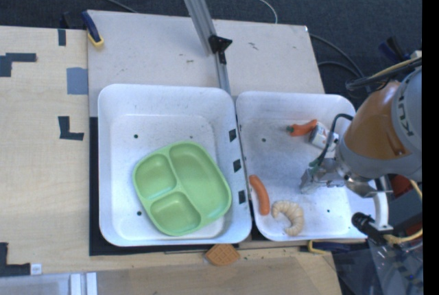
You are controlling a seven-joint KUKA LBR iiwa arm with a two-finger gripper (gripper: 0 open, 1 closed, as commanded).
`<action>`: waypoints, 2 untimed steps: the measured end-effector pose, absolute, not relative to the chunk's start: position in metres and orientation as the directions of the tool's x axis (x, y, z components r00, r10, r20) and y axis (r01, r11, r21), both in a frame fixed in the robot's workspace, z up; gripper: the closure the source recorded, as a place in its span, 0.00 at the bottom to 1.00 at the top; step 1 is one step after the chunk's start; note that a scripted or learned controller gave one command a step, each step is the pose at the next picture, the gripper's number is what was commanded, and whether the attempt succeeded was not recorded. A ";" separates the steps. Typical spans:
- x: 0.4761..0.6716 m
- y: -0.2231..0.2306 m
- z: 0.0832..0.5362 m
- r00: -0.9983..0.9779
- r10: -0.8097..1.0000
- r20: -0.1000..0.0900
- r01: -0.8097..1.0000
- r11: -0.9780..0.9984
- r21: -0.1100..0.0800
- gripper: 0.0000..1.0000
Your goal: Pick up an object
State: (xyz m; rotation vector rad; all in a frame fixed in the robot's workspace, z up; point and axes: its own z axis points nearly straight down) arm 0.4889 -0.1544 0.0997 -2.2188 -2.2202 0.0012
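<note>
A small waffle-like biscuit lay on the counter just below the bins. In the right bin, a pale shrimp sat by the near wall, an orange sausage just left of it. The end effector hung low over the bin floor above the shrimp; whether it was apart or together could not be told. Farther back lay a small carrot. The left bin held a green divided plate.
</note>
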 end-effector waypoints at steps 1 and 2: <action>0.486 -0.150 0.143 -0.002 1.000 0.000 1.000 0.002 0.001 1.00; 0.487 -0.139 0.195 -0.003 1.000 0.000 1.000 0.003 0.003 1.00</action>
